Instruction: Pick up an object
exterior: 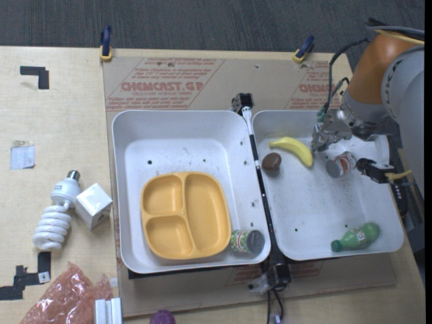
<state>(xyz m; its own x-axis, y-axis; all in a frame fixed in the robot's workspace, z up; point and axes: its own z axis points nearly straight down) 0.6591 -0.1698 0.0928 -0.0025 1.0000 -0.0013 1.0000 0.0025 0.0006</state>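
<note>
1. On your bench, two white bins are sitting side by side: the left bin [128,137] and the right bin [317,238], their inner walls touching along a dark seam.
2. You are seeing the arm [391,79] reaching in from the right, its orange band sitting above the wrist, and the gripper [322,140] hanging over the upper part of the right bin.
3. You cannot tell whether it is parted or closed; nothing is showing as held.
4. Just left of the gripper, a banana [293,148] is lying at a slant, yellow and curved, its right end nearly reaching the gripper.
5. A brown round fruit [271,162] is resting beside the banana's lower left, near the seam.
6. Just below and right of the gripper, a small can [339,165] is lying on its side, grey end facing you, with red and white on its wall.
7. A green bottle [356,237] is lying tilted in the lower right corner, well apart from the gripper.
8. Over in the left bin, a yellow divided plate [185,214] is taking up the lower half, and a green-labelled can [246,241] is lying at its lower right corner.
9. Outside the bins, on the left, a spiral bulb [55,214] is lying just beside a white cube [94,204], and a pink mesh bag [64,295] is sitting near the bottom edge.
</note>
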